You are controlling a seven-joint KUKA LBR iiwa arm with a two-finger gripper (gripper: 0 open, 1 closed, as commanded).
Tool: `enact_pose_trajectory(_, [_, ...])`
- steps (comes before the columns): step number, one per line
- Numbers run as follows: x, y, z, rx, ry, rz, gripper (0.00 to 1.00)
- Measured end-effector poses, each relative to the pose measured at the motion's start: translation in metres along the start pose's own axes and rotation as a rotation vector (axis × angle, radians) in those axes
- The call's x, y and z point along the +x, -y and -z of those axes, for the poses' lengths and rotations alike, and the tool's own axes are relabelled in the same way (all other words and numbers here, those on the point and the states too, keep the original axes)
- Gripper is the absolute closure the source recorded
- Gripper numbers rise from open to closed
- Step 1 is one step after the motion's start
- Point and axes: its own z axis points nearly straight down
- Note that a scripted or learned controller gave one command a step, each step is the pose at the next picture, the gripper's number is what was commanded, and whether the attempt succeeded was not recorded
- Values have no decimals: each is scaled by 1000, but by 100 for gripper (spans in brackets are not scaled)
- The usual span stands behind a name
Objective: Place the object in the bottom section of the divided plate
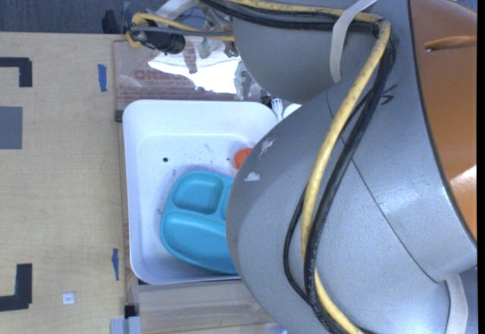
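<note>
The orange object (241, 157) lies just beyond the divided plate's (195, 220) far edge, beside our arm (341, 196); whether anything is gripped, we cannot tell.

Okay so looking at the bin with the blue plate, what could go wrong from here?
1. The arm covers much of the white bin and the right part of the blue divided plate, so a placement there would be hard to confirm from this camera.
2. The small orange object lies on the bin floor beside the plate, half hidden at the arm's edge; a grasp may miss it or nudge it away.
3. The yellow cable loops loosely along the arm and might snag.
</note>
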Motion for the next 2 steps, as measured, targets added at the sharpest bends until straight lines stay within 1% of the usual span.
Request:
enact_pose_trajectory(1, [0, 0, 0, 1, 0, 1, 0])
enact_pose_trajectory(2, [0, 3, 10, 0, 2, 6, 100])
